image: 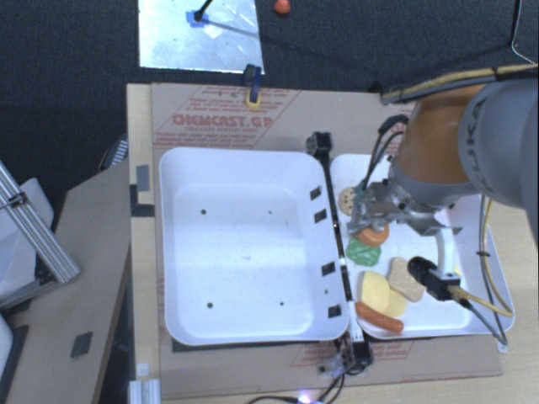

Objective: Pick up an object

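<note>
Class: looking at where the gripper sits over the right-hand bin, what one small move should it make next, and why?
Probably a short straight descent. The gripper sits just above the orange piece lying on the green piece in the right bin; nothing shows between its fingers, so lowering further looks best.

Left bin [244, 242] lies open; toys [381, 293] crowd the right bin [480, 310].
</note>
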`<control>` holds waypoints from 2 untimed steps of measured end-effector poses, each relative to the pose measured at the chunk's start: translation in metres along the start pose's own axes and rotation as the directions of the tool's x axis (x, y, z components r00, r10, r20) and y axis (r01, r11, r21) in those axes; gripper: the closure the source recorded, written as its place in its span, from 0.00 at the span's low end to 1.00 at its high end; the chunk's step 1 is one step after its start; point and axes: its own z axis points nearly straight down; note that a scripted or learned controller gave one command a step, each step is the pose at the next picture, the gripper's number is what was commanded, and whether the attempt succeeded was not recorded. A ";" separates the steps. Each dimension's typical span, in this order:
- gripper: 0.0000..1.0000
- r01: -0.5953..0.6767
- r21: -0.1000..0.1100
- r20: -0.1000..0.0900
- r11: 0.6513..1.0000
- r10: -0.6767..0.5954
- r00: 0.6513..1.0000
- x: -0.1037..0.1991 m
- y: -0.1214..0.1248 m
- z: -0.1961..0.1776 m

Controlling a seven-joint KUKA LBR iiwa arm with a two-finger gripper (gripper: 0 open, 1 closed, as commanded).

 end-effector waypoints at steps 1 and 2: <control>1.00 0.001 -0.013 0.000 1.000 -0.001 1.000 0.015 -0.013 -0.124; 1.00 0.000 0.003 0.000 1.000 0.000 1.000 0.070 -0.047 -0.064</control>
